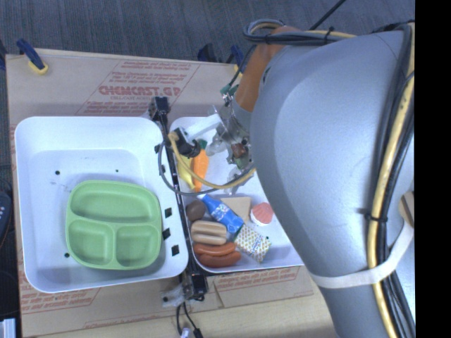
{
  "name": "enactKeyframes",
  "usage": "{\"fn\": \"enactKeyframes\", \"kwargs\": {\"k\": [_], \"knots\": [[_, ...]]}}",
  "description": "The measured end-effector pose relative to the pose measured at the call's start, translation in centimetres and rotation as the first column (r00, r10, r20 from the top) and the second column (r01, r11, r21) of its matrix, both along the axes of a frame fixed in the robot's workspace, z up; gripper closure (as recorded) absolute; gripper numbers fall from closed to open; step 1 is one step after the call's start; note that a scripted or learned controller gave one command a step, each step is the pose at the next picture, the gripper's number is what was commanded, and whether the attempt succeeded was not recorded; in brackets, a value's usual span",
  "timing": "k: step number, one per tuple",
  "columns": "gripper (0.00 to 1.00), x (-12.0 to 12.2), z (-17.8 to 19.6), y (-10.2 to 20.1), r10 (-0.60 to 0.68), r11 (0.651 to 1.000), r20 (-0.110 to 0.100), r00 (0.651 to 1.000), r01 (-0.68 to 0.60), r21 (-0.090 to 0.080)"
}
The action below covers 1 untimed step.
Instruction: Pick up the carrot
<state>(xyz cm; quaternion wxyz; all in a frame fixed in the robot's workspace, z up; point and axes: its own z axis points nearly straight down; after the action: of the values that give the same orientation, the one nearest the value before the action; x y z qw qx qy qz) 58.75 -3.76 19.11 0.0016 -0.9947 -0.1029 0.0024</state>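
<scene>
Left bin [28, 189]: holds a green divided plate [113, 224].
Carrot [201, 166]: upper right bin [282, 248], beside a banana [184, 171].
Hand [229, 143]: just right of carrot; grip state unreadable.
Advice: centre over the carrot's middle, avoid the banana, close across its width.

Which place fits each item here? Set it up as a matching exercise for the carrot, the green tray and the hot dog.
Items:
1. carrot
2. green divided tray
3. hot dog

Places:
A. left bin, lying flat
B. near end of the right bin, beside the blue packet
C. far part of the right bin, next to the banana, just by the gripper

Pairs: 1-C, 2-A, 3-B
</scene>
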Motion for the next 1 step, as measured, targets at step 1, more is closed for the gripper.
{"fn": "enactKeyframes", "kwargs": {"k": [1], "knots": [[0.0,-1.18,-0.02,4.0,0.004,1.0,-0.001,1.0,-0.004,0.0]]}}
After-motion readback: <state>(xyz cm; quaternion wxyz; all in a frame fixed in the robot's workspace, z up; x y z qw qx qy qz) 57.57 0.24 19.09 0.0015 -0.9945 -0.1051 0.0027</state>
